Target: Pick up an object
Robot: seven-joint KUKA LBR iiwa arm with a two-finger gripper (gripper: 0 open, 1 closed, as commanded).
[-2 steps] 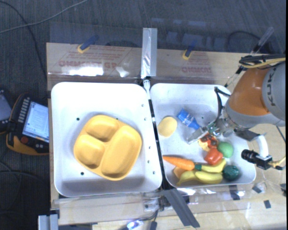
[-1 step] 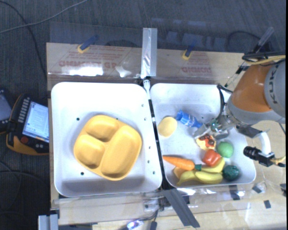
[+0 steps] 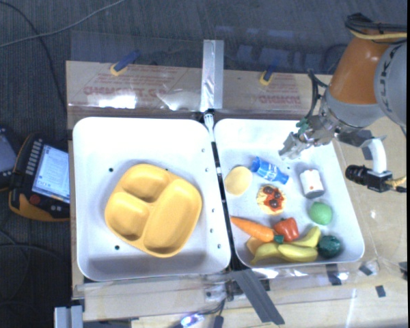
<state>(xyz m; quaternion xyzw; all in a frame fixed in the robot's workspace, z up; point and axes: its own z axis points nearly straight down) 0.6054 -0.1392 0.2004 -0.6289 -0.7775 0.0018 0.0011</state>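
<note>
The gripper (image 3: 292,149) hangs over the far part of the right bin (image 3: 352,203), its tip pointing down and left; whether its fingers are apart or together cannot be told at this size, and nothing shows between them. Just near and left of the tip lies the blue bottle (image 3: 269,170), apart from it. Right of that is a white block (image 3: 311,182), with a green ball (image 3: 320,213) nearer. A pale yellow round piece (image 3: 238,180) sits by the bin's left wall, a small pizza piece (image 3: 271,197) beside it. Along the near edge lie a carrot (image 3: 253,229), red pepper (image 3: 287,228), bananas (image 3: 292,250) and broccoli (image 3: 329,244). The left bin (image 3: 96,142) holds a yellow divided tray (image 3: 154,209).
</note>
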